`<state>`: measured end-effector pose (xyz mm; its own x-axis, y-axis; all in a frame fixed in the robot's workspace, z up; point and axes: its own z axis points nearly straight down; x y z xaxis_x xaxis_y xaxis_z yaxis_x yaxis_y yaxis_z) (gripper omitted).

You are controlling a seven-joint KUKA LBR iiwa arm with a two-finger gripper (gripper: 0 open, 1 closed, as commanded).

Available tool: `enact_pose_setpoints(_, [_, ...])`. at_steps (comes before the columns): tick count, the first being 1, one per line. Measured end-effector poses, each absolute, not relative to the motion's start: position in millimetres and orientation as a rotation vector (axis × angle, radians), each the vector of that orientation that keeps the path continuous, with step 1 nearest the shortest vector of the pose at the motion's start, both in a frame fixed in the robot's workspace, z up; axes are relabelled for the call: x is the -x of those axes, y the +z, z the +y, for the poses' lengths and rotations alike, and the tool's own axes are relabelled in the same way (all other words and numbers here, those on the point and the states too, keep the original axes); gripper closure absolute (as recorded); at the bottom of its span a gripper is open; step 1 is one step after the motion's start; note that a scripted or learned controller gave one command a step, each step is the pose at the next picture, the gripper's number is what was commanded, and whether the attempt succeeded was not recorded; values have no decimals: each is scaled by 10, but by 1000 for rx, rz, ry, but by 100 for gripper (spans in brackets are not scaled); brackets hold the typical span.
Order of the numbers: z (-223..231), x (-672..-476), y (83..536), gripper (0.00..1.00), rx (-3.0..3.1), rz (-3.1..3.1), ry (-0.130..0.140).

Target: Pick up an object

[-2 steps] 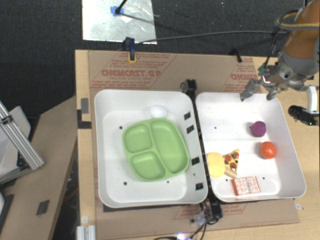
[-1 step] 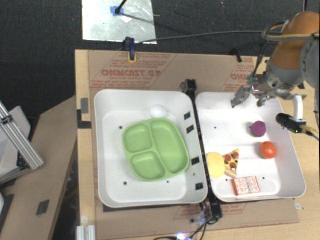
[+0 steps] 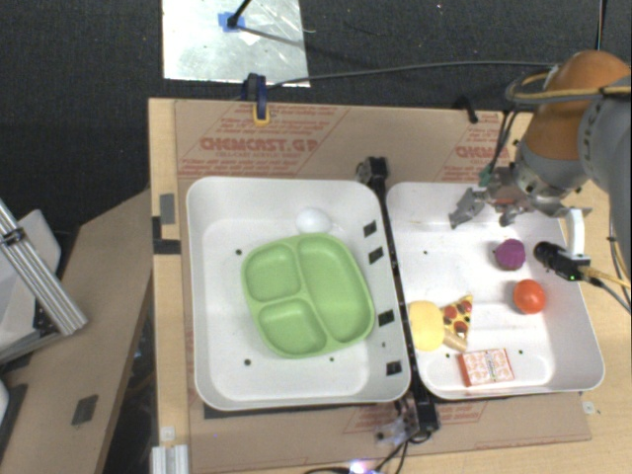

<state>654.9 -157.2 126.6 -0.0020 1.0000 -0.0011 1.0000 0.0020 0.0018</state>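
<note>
We see the arm [image 3: 578, 117] reaching in from the right over the far part of the right bin [image 3: 583, 363], with the gripper [image 3: 486, 203] hanging low above the bin's white floor. Its grey fingers [image 3: 466, 210] stand spread apart with only bare bin floor between them, so it has hold of nothing.

The things to pick from all lie in the right bin, nearer to us than the gripper. The purple ball [image 3: 510, 255] is the closest, just beside the gripper on its near right, and we see a gap between the two. The orange ball [image 3: 529, 296] lies a little beyond the purple one, toward the bin's right wall. The yellow ball [image 3: 426, 325] sits by the left wall, touching the pizza slice [image 3: 457, 317], and the red and white packet [image 3: 485, 367] lies near the front wall.

In the left bin [image 3: 212, 265] we see a green divided plate [image 3: 306, 296] and a small white ball [image 3: 313, 221] beyond it.
</note>
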Motion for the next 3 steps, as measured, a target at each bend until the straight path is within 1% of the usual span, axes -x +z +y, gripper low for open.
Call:
enact_pose_setpoints(1, [-1572,-6561,1390,100,-2215,2221,5])
enact_pose_setpoints(2, [-1602,-6573,2040,100,-2213,2221,6])
enact_pose_setpoints(3, [-1599,-6674,2526,100,-2212,2223,5])
